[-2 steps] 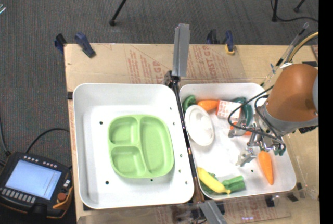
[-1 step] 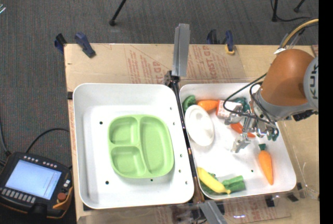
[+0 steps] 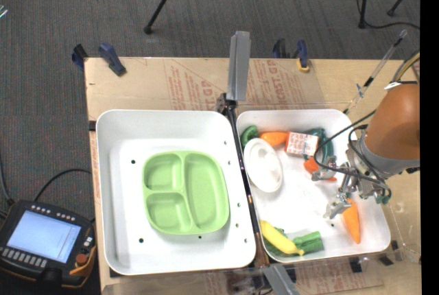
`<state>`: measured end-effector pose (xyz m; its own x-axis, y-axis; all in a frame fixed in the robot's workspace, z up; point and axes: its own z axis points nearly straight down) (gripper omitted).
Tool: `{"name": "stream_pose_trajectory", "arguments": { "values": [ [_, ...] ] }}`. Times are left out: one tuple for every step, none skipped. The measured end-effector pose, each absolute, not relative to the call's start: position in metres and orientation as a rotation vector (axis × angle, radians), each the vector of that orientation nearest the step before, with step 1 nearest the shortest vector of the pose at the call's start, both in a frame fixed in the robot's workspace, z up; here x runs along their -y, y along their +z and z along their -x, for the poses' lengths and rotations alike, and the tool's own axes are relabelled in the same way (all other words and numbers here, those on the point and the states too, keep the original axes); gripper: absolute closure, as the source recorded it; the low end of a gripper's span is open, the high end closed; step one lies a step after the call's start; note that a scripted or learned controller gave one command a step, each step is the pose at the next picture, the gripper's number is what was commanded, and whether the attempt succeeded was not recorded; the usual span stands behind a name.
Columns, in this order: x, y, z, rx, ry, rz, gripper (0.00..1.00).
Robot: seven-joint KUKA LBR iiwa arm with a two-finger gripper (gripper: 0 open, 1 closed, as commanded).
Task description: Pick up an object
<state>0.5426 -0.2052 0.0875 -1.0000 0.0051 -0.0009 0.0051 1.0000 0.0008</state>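
Note:
My gripper hangs low over the right side of the right bin, under the orange wrist band. Its tip is just left of an orange carrot lying near the bin's right wall; nothing shows as held. Also in this bin lie a white bowl, a second orange carrot, a red-and-white box, a small orange piece, a yellow banana and a green block.
The left bin holds a light green divided plate. A green pepper sits at the right bin's back left corner. A grey post stands behind the gap between the bins. A teach pendant lies at the lower left.

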Motion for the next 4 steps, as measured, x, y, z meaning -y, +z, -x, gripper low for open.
{"name": "stream_pose_trajectory", "arguments": {
  "values": [
    [0.204,0.087,-0.509,-3.142,0.003,-0.021,0.0],
    [0.202,0.097,-0.51,-3.139,0.004,-0.015,1.0],
    [0.202,0.097,-0.51,-3.14,0.005,-0.015,0.0],
    [0.201,0.106,-0.511,-3.137,0.006,-0.013,1.0]
  ]
}}
